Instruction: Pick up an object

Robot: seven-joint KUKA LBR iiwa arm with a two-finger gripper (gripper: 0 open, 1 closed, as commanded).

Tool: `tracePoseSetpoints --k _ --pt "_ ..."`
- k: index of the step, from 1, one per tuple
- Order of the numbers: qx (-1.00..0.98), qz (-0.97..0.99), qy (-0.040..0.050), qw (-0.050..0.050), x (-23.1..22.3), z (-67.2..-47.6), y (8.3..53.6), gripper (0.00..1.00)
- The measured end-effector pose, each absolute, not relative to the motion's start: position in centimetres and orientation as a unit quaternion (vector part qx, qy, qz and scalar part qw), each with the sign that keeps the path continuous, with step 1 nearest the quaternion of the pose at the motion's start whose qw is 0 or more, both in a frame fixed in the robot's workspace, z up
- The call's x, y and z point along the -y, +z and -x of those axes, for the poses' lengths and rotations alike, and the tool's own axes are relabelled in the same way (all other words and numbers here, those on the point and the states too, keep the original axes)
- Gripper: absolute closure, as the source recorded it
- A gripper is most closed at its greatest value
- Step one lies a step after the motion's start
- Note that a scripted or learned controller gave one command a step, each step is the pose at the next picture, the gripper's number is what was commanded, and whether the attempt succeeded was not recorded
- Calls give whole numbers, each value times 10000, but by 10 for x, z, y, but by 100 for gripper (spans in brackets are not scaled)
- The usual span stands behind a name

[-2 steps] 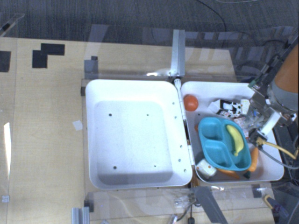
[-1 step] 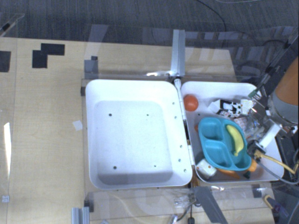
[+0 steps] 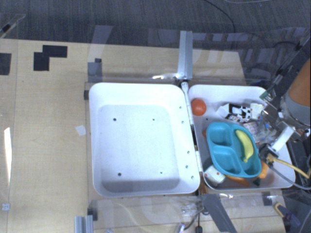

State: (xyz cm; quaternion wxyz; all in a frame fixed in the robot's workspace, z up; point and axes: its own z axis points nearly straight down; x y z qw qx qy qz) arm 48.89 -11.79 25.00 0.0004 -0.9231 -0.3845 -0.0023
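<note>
The left bin (image 3: 138, 140) gives me free room everywhere. In the right bin (image 3: 214, 92), a blue tray (image 3: 229, 152), a banana (image 3: 246, 144), an orange ball (image 3: 198, 107) and crowded packets (image 3: 243, 113) block my way.

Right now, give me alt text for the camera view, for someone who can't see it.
Seen from above, a right-hand white bin holds a blue divided tray with a yellow banana in it, an orange ball and other small clutter. The grey robot arm reaches in from the right over this bin. A second white bin sits beside it on the left.
</note>
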Motion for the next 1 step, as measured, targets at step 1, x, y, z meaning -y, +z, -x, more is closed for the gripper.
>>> tracePoseSetpoints --k 1 --pt "3873 9219 -32 5 117 -490 260 100"
